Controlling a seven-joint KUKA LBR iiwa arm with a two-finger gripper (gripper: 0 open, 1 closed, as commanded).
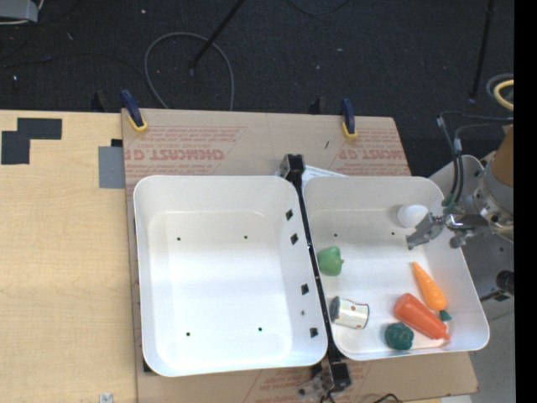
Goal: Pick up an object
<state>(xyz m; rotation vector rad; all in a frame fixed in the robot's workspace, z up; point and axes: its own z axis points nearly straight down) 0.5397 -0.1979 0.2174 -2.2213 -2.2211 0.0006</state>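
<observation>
In the right half of the frame, right bin (377,193), hand (432,229) at its right rim, its grip state not discernible:

- Large carrot (419,316), lower right: smooth orange plastic, tapered; likely light, stiff, slippery — grip mid-body.
- Small carrot (429,286), just above it: same make.
- Green pepper (330,261), by the divider: rounded, glossy.
- Can (350,312), lying on its side: cylindrical, rolls.
- Dark green lump (399,336), bottom.
- White ball (411,215), upper right.
</observation>
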